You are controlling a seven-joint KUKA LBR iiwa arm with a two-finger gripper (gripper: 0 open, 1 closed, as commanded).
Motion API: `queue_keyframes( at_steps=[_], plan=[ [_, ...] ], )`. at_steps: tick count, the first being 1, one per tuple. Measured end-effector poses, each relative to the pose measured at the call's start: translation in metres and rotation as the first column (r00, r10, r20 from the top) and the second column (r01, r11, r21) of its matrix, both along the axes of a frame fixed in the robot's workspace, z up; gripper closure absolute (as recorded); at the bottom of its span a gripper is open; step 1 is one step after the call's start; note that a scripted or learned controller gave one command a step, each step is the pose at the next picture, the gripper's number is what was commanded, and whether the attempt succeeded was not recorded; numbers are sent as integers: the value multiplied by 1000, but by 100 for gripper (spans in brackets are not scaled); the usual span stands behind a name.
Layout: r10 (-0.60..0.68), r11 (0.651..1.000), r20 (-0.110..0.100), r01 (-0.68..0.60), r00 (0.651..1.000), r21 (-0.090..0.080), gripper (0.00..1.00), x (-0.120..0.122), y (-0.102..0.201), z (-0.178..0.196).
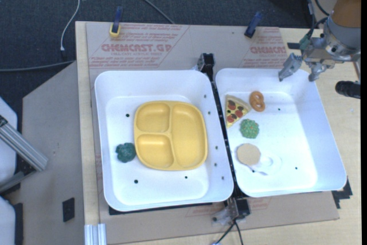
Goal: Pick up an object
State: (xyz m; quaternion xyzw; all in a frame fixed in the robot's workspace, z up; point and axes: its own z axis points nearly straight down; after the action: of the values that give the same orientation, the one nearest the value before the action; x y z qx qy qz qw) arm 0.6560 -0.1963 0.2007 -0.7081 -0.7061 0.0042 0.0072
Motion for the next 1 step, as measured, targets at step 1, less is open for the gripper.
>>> queue_keyframes(
  at_steps=[1],
  plan=[
    [3,1000,16,-3,1000,-3,0,3,1,10]
  ],
)
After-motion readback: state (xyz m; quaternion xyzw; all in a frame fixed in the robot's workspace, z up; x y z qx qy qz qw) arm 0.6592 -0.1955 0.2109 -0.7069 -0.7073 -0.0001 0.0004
